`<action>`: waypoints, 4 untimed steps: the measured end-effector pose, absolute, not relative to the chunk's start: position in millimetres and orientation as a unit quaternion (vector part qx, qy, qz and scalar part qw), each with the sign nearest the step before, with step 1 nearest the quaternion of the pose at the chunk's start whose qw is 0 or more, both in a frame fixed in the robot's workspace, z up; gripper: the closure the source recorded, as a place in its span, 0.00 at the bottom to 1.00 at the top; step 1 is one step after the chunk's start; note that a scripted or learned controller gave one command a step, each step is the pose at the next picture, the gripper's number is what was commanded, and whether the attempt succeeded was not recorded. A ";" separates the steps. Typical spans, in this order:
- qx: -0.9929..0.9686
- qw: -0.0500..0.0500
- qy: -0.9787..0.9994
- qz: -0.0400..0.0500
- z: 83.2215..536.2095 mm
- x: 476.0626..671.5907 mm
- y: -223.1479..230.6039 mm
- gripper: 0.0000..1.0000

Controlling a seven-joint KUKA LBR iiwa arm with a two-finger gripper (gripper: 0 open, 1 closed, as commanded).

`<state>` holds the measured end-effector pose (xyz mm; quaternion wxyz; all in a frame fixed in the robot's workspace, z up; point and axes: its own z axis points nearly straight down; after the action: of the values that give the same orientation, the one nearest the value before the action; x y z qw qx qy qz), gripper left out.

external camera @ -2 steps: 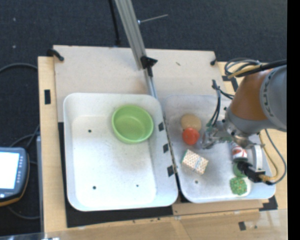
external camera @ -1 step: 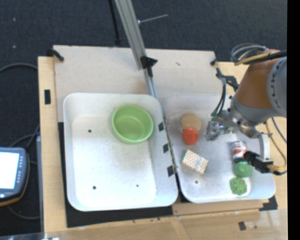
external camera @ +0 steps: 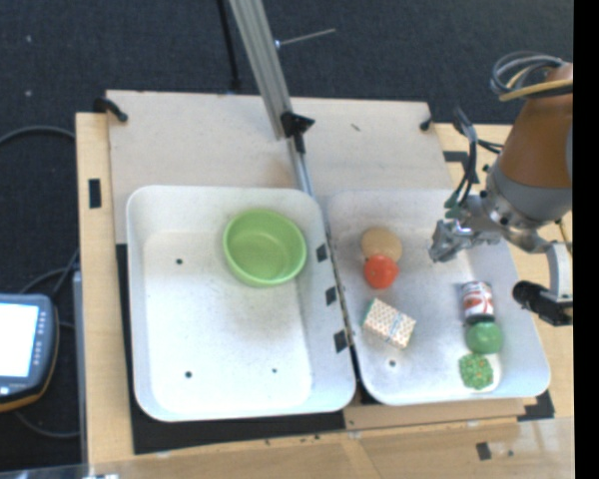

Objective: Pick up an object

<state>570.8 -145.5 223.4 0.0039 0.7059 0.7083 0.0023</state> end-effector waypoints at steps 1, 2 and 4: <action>0.706 0.003 0.709 0.002 271.0 570.7 -154.8 1.00; 0.705 0.001 0.709 0.000 261.0 586.8 -107.3 1.00; 0.704 0.000 0.710 0.001 253.1 603.4 5.4 1.00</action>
<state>603.4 5.4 253.1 0.0002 0.7041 0.7101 0.0012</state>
